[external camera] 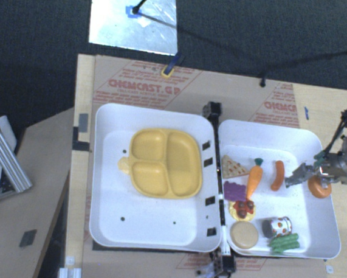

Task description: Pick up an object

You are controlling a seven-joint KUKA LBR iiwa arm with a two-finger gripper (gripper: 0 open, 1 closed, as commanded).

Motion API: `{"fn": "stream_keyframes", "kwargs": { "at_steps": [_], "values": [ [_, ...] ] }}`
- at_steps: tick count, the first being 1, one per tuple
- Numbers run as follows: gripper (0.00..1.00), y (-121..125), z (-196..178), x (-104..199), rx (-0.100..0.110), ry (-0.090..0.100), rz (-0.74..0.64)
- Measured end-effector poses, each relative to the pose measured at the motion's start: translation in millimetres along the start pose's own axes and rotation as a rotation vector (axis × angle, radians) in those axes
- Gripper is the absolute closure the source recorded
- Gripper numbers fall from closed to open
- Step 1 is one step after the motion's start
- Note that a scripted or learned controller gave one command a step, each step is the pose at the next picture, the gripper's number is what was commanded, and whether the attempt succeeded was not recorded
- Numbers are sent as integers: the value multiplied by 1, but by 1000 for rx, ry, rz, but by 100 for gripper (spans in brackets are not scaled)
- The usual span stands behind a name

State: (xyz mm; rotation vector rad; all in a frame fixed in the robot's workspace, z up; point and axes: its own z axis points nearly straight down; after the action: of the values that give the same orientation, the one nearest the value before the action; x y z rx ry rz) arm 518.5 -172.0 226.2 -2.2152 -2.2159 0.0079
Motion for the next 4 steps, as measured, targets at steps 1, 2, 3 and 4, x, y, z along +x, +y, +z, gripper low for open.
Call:
{"fn": "stream_keyframes", "kwargs": {
  "at_steps": [1,2,3,4],
  "values": [
    [0,3,-5,0,-11,-3,-3],
    [0,1,52,-9,-6,-2,0],
    [0,-4,96,-12,-6,-1,-1],
    [0,-2,129,-13,-16,-5,-1]
  ]
}}
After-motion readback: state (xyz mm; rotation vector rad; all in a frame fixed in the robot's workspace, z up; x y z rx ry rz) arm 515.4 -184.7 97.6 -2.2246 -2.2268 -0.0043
